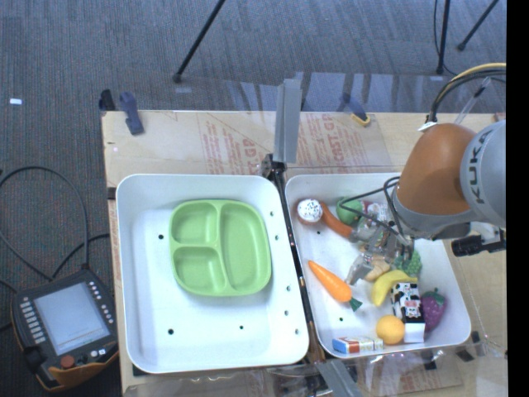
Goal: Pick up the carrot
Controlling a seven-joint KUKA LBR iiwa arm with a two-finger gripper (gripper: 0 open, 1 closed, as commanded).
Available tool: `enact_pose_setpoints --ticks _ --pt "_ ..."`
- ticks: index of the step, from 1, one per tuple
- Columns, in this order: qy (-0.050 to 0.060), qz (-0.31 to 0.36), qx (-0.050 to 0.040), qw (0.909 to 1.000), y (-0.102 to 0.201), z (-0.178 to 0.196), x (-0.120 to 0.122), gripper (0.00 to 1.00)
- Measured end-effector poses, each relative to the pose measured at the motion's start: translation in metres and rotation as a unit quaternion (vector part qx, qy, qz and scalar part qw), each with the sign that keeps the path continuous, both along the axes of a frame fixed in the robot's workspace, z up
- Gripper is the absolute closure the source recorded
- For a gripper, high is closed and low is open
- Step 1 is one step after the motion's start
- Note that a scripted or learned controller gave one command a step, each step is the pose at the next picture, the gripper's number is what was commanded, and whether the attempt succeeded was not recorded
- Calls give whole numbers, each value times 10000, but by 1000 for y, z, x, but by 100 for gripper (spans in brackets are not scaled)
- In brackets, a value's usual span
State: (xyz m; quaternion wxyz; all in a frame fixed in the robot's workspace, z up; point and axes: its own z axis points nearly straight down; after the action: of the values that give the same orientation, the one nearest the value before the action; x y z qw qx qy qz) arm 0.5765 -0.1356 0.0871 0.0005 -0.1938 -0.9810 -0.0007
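The carrot (pixel 330 280) is orange with a small green tip and lies slantwise on the floor of the right bin (pixel 459 296), near its left wall. My gripper (pixel 369 260) hangs low in that bin, just to the right of the carrot's lower end and a little apart from it. Nothing of the carrot is covered by the gripper. The grey arm with its orange band (pixel 434 180) reaches in from the right, above the bin's far right part.
Around the gripper lie a banana (pixel 387 286), a cow-patterned carton (pixel 405 299), purple grapes (pixel 433 307), a yellow-orange fruit (pixel 389 329) and a small box (pixel 357 345). A white ball (pixel 310 210) and an orange piece (pixel 336 221) sit farther back. The left bin (pixel 136 304) holds a green divided plate (pixel 221 246).
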Motion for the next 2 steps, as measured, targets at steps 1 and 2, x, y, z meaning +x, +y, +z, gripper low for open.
enact_pose_setpoints --ticks 1,2 --pt "7 -1591 -17 9873 52 0 -66 0" --pt "-11 -1176 -4 9931 44 1 16 0"
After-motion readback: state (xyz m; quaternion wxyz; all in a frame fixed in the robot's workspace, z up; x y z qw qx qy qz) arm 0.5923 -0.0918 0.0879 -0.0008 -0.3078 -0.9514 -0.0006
